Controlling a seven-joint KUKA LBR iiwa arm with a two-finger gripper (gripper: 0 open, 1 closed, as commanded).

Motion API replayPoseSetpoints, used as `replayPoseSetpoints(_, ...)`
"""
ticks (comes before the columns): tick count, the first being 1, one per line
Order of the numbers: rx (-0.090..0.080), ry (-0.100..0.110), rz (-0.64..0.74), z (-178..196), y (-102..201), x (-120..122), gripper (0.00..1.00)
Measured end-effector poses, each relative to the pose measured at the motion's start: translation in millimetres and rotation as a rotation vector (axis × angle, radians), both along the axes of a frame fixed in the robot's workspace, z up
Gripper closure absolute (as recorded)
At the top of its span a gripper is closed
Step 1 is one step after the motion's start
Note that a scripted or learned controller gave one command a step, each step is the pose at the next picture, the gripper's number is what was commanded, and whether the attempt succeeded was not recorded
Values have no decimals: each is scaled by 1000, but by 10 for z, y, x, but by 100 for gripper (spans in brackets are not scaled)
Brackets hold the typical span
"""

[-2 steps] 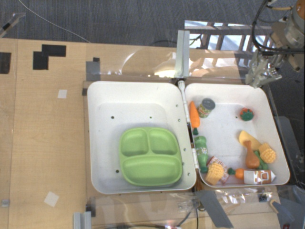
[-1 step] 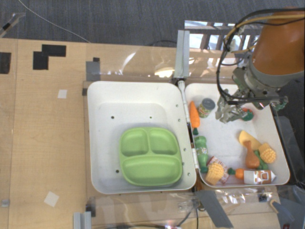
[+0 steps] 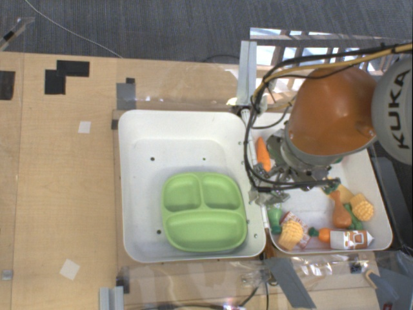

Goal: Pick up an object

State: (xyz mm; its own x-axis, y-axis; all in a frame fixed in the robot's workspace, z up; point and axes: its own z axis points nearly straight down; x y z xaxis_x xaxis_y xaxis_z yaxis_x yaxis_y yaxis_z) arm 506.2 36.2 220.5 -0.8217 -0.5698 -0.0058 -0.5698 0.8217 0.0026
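Note:
The arm's orange wrist band (image 3: 332,112) hangs over the right bin (image 3: 381,228) and hides much of it. My gripper (image 3: 271,196) reaches down near that bin's left wall. Toy food lies around it: an orange carrot (image 3: 262,154) behind, a yellow corn cob (image 3: 292,232) in front, a green piece (image 3: 275,218) beside the corn. Further right lie a drumstick (image 3: 340,212), a second corn cob (image 3: 361,206) and a small white bottle (image 3: 350,239).
A green three-compartment plate (image 3: 203,212) lies in the left bin (image 3: 139,166). Black cables (image 3: 248,154) hang from the arm along the wall between the bins. Metal brackets (image 3: 248,66) stand at the bins' corners.

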Motion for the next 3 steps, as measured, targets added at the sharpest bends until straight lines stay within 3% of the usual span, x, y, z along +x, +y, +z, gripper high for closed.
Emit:
replayPoseSetpoints(1, -6, -11, 201, 446, -376, -25, 100)
replayPoseSetpoints(2, -8, -9, 463, 944, -1010, 50, 100)
replayPoseSetpoints(3, -8, -12, 463, 1478, -852, 791, 100)
